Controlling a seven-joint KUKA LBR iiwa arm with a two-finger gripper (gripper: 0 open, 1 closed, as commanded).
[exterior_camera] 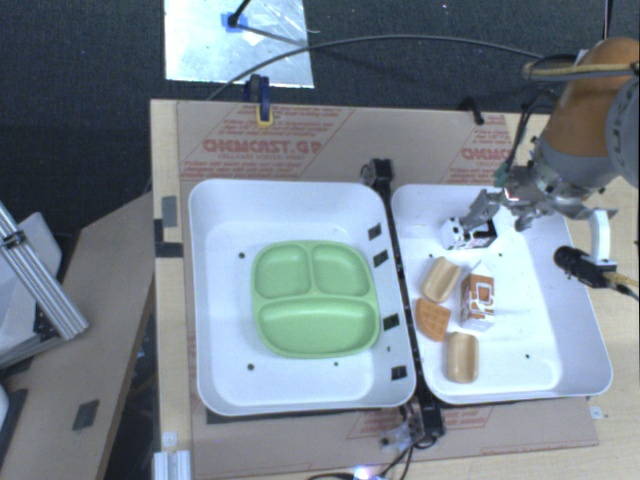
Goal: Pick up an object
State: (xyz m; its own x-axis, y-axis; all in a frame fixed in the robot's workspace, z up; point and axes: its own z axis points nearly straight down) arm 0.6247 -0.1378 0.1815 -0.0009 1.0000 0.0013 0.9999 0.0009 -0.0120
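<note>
In the right white bin (560,348) lie several small food-like items. A tan roll (440,279) sits beside a red-and-white carton (478,299). An orange waffle piece (432,319) and another tan roll (461,356) lie nearer the front. My gripper (469,232) hangs over the back left part of this bin, just behind the first tan roll. It is open, with nothing between its fingers. The grey arm with its orange band (590,98) comes in from the right.
The left white bin (220,218) holds a green divided plate (315,298). A black ridge (392,268) separates the two bins. A black fitting (585,263) sticks out by the right bin's far wall. Cables run across the back.
</note>
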